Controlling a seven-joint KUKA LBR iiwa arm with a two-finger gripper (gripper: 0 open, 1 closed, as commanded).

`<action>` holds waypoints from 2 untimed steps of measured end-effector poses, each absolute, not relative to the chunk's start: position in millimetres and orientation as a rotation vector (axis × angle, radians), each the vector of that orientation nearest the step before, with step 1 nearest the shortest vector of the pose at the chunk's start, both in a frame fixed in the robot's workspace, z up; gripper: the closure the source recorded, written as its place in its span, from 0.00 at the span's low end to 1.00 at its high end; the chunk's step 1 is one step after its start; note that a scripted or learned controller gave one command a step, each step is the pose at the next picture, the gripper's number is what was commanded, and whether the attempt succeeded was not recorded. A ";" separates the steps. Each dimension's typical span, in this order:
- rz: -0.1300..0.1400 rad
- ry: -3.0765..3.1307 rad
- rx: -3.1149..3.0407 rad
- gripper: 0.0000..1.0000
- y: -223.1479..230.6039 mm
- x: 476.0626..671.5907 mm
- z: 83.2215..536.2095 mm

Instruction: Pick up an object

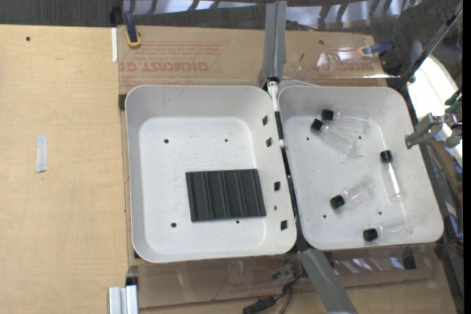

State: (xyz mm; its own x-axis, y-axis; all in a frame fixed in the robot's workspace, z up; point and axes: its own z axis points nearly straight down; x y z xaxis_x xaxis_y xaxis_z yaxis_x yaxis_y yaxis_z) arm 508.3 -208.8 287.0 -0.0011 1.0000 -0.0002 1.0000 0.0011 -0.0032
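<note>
Currently: left bin (147, 158) – black ribbed tray (225, 195) | right bin (397, 110) – 5 clear vials (352, 193) (black-capped) | pincer state: cannot tell

Red print, upside down and reading roughly "CHEMCREST", on the cardboard sheet (176, 55) behind the left bin (136, 180); smaller lines illegible.

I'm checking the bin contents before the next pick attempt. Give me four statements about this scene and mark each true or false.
1. A black ribbed tray lies in the left bin. True.
2. The clear vials with black caps lie in the left bin. False: they are scattered in the right bin.
3. All the vials stand upright. False: they lie on their sides.
4. The two bins sit side by side with a grey divider bar running up from between them. True.
</note>
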 end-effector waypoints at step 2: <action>0.004 -2.532 -1.866 1.00 -223.3 480.3 415.2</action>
